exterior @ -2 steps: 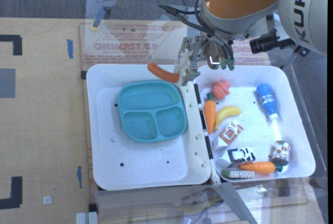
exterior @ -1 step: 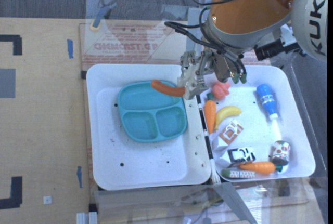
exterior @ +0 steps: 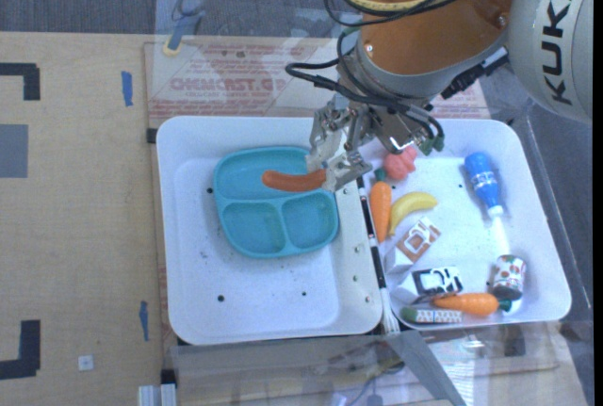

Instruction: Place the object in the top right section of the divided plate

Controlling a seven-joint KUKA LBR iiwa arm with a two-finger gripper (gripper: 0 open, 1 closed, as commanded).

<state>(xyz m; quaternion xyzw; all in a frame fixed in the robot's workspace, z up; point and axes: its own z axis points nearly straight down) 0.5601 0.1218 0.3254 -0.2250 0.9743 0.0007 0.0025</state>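
I hung over the seam between the two bins, my gripper (exterior: 337, 159) low above the right edge of the plate (exterior: 275, 203), because that was where the task wanted the object set down. The sausage (exterior: 292, 180) lay across the plate's long upper section, its right end running up to my fingertips; I could not tell whether that end was pinched between them or merely beside them, and I could not tell whether my fingers were apart or together, since wrist and cabling covered most of them from above. The sausage sat rather toward the right of that upper section, which I judged close to what was asked, if that wide compartment counts as the top one. The two smaller sections below it held nothing. The plate rested in the left bin (exterior: 188, 282), pushed toward the shared wall, which kept it within my short reach from the right. In the right bin (exterior: 537, 206) the rest waited: a carrot (exterior: 380, 206) just past the wall, a banana (exterior: 413, 204), a strawberry (exterior: 400, 164), a blue bottle (exterior: 482, 183). Any lift, I judged, should go straight up, lest I drag the sausage off.
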